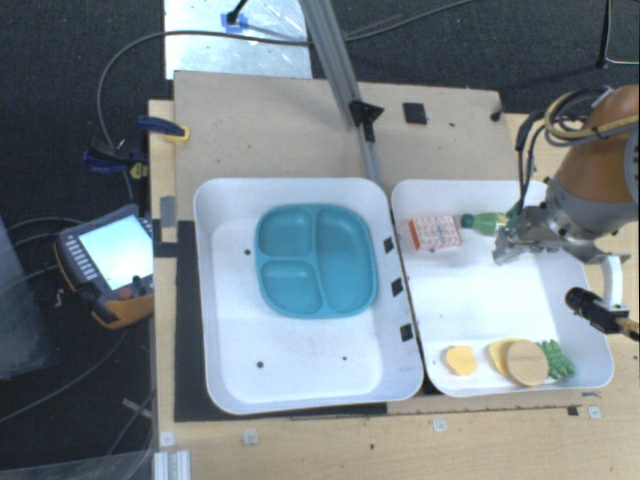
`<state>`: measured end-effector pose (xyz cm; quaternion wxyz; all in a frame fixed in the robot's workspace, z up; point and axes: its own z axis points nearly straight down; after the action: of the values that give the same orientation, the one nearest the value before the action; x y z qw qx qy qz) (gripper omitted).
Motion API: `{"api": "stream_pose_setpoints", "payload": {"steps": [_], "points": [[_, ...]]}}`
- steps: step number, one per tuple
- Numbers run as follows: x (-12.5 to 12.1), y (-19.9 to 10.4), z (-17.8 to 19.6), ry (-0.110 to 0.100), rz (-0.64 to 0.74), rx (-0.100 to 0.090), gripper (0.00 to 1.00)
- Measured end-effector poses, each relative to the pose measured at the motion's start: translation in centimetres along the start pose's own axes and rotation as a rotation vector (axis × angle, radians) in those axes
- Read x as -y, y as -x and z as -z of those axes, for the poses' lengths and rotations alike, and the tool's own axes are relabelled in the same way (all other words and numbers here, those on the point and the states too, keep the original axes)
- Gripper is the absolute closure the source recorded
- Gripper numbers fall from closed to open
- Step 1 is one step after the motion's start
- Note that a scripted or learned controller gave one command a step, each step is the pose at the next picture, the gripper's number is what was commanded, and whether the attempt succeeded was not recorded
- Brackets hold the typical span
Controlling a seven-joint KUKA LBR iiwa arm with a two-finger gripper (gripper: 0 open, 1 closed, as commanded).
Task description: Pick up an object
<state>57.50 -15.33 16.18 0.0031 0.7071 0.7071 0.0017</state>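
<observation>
End effector (pixel 510 243) sits low in right bin (pixel 480 313), bottle (pixel 484 223) at its 11 o'clock; grip state we cannot tell. We'd centre over bottle, then descend.

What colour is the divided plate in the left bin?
Teal-blue, plain: the divided plate shows clearly in the camera view.
</observation>
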Motion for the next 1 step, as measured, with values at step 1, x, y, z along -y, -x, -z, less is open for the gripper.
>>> {"api": "stream_pose_setpoints", "payload": {"steps": [1], "points": [[0.66,-0.31,5.86,0.001,0.005,0.000,1.00]]}}
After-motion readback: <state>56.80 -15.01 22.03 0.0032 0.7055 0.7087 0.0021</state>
